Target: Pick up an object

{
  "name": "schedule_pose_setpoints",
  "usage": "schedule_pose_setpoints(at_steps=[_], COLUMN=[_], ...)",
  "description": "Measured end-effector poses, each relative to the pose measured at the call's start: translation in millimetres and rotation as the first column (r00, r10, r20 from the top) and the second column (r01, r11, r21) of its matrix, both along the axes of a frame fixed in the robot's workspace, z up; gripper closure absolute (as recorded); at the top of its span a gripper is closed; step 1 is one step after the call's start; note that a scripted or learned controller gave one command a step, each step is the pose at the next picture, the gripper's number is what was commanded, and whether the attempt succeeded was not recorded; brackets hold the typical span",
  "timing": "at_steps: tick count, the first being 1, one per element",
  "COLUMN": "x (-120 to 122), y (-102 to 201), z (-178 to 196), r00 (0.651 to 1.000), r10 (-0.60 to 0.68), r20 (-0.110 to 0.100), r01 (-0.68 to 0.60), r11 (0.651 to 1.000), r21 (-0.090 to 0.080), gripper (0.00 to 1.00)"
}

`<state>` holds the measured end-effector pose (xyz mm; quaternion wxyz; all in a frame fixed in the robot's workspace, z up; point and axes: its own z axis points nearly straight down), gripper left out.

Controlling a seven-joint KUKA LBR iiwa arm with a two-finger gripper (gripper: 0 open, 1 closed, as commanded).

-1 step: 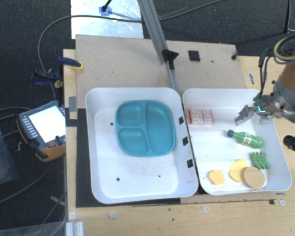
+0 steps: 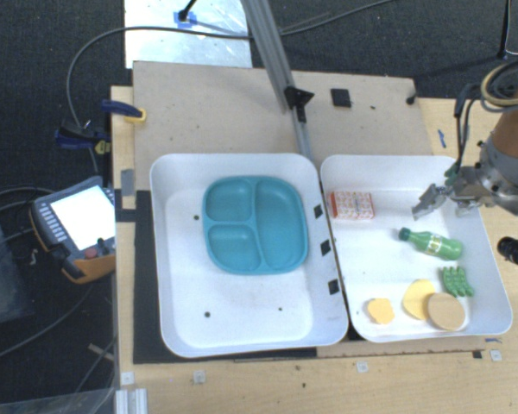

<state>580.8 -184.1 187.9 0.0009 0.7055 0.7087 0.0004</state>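
The right bin holds a red-and-white patterned box near its back left, a green bottle lying on its side, a small green ridged item, and flat yellow and tan pieces plus an orange piece along the front. My gripper hangs over the right bin's back right, above and just behind the green bottle. Its fingers look spread, with nothing between them.
The left bin carries a teal divided plate. A grey pole slants across the back board. A handheld pendant and cables lie off the bench to the left.
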Motion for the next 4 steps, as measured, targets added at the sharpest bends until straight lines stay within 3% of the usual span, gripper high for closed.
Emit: schedule_pose_setpoints(at_steps=[2, 3, 4], x=[0, 1, 10], y=[-10, -11, -2], z=[-101, -88, -36], r00=[1.0, 1.0, 1.0], r10=[-0.004, -0.002, 0.002], r20=[0.002, 0.006, 0.005], r01=[0.004, 0.002, -0.002], r11=[1.0, 1.0, 1.0], r21=[0.0, -0.001, -0.001], gripper=[0.0, 1.0, 1.0])
